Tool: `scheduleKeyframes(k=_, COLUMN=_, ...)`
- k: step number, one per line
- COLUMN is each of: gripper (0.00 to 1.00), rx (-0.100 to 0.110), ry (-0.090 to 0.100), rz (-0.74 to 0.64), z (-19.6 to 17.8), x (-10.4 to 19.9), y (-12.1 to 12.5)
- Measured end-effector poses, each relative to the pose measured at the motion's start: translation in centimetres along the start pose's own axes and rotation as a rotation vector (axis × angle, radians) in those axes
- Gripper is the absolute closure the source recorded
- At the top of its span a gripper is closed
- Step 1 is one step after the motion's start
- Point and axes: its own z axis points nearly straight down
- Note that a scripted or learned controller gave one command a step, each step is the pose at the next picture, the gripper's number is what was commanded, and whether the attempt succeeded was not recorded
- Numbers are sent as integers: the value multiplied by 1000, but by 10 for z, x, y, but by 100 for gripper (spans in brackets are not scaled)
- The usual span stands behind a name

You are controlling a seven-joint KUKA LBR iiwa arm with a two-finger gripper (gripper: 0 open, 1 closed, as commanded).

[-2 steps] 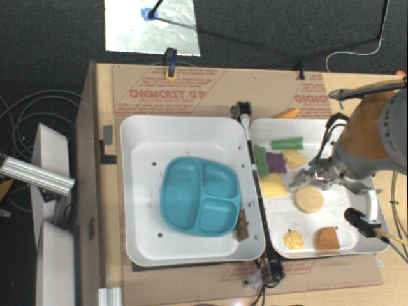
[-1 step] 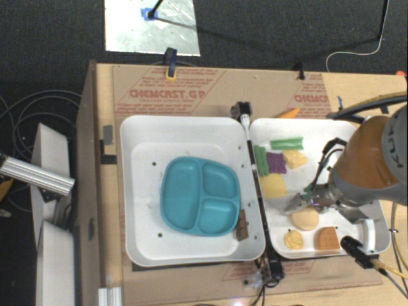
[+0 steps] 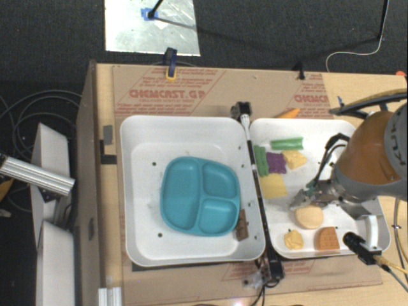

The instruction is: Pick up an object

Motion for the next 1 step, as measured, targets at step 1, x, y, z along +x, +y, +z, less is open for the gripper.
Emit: scheduleKeyframes(k=1, gripper=100, rx=-15, ry=4, rz=-16, z=-95, x=106, y=89)
